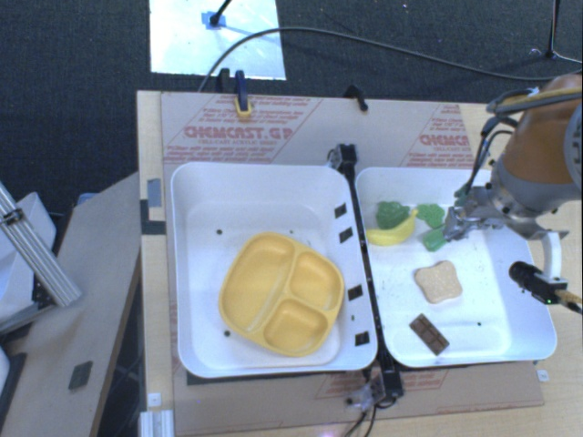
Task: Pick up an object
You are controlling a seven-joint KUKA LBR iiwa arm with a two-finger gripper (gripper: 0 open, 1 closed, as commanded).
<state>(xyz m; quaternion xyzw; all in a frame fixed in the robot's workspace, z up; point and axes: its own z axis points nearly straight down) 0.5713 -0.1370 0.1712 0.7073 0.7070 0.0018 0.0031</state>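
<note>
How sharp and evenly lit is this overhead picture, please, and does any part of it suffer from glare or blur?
In the camera view, light is soft and even, shadows faint; the pale square floor sheet looks washed out; the divided yellow plastic tray and brown chocolate bar read sharp, while the orange-banded grey arm and its gripper look slightly soft.

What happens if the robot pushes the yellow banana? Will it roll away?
The banana probably won't roll far: its curved shape tends to rock or spin instead. It looks like a smooth toy, so it may be light and a bit slippery. It lies against the green leafy piece, so a push would likely nudge that too.
</note>
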